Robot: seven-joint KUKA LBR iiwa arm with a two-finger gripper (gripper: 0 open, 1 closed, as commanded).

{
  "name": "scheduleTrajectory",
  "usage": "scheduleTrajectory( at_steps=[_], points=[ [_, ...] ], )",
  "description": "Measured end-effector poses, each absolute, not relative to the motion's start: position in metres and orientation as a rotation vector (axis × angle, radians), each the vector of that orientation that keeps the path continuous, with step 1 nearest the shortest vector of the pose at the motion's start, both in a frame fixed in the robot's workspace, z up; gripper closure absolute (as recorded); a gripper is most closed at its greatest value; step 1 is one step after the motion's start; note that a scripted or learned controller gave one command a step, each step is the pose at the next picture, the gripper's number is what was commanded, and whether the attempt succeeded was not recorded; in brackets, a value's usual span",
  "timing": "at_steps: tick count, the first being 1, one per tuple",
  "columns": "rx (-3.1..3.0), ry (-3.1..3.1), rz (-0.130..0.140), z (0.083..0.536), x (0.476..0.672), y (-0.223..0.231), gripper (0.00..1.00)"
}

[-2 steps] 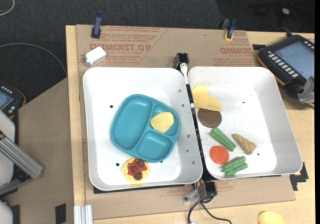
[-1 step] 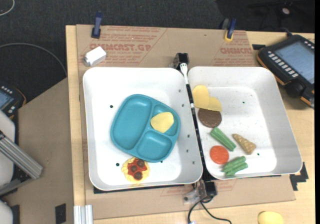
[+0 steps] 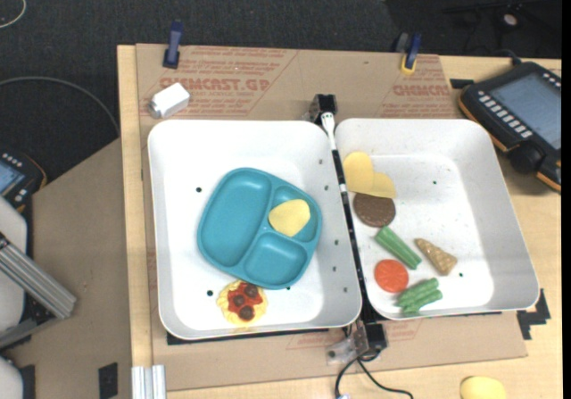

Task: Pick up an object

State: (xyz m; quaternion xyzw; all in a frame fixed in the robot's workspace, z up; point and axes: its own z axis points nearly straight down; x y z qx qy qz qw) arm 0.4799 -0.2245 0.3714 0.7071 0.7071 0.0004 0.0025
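Dark carpet surrounds a bench topped with a cardboard sheet, on which two shallow white bins sit side by side. With no arm over either bin, the pick looks not yet begun, and of the gripper's state I cannot tell anything. The left bin carries a smooth teal divided plate with a pale yellow, rounded piece resting in one of its compartments, and a small flat pizza toy lies near the bin's front edge. The right bin holds the likelier targets: a flat yellow slab, a brown disc touching it, a green stick, a red round piece, a bumpy green pod and a tan ridged cone (all seemingly moulded plastic play food). My judgement is that the next move calls for choosing one item lying apart from its neighbours, the cone perhaps, and descending squarely over it.
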Motion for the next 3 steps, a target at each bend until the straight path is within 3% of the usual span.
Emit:
scheduleTrajectory(
  at_steps=[1,2,3],
  points=[
    [2.227,2.226,-0.005,0.290,0.478,-0.223,1.00],
    [2.200,2.229,0.015,0.394,0.481,-0.113,1.00],
    [2.233,2.218,-0.009,0.311,0.478,-0.186,1.00]
  ],
)
